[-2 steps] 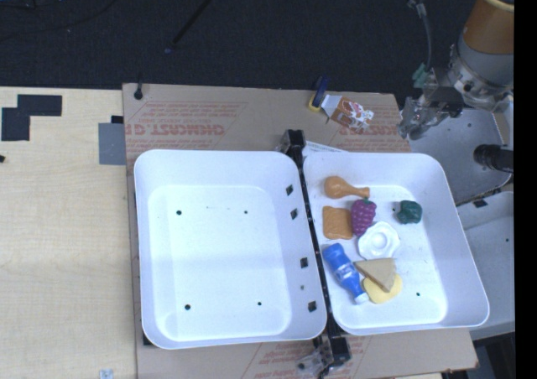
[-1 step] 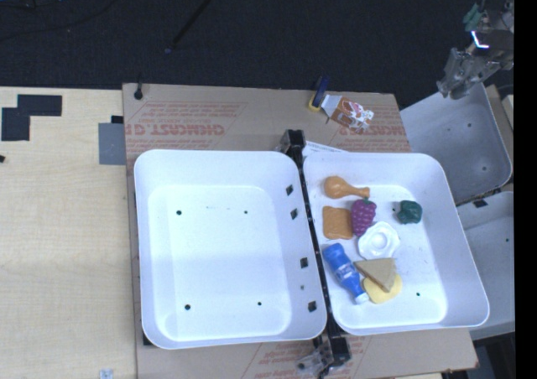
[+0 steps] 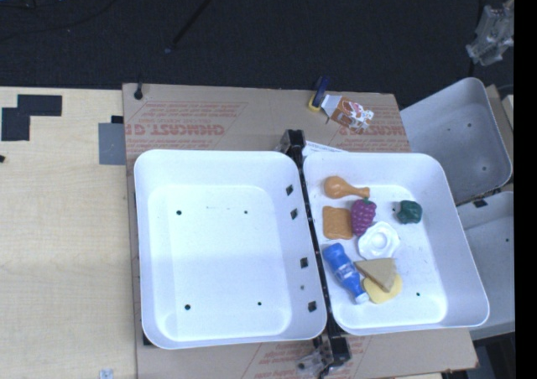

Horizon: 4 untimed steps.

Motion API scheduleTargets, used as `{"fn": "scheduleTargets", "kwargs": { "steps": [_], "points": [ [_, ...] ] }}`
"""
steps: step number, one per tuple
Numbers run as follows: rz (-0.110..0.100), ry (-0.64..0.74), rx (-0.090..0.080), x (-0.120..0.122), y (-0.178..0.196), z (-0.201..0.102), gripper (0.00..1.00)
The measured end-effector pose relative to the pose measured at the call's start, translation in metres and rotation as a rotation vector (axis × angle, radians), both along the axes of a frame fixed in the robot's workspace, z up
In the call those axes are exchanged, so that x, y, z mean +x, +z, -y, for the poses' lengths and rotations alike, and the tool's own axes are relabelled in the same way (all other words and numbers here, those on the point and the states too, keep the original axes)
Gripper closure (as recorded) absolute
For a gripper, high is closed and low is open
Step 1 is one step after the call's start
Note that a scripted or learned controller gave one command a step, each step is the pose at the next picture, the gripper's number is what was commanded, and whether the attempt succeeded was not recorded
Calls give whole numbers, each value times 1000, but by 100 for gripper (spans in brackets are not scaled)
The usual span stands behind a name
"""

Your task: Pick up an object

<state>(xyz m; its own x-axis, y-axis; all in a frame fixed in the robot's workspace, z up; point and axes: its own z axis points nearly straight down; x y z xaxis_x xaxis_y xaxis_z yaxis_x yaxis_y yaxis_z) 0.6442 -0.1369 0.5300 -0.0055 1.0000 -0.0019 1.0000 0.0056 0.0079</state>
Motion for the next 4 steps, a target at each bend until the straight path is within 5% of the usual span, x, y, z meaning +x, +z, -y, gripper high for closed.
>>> {"fn": "scheduleTargets", "kwargs": {
  "steps": [2, 3, 4],
  "points": [
    [-13, -7, 1, 0, -35, 78, 100],
    [-27, -5, 8, -2, -231, 74, 100],
    [-10, -1, 4, 0, -219, 17, 100]
  ]
}}
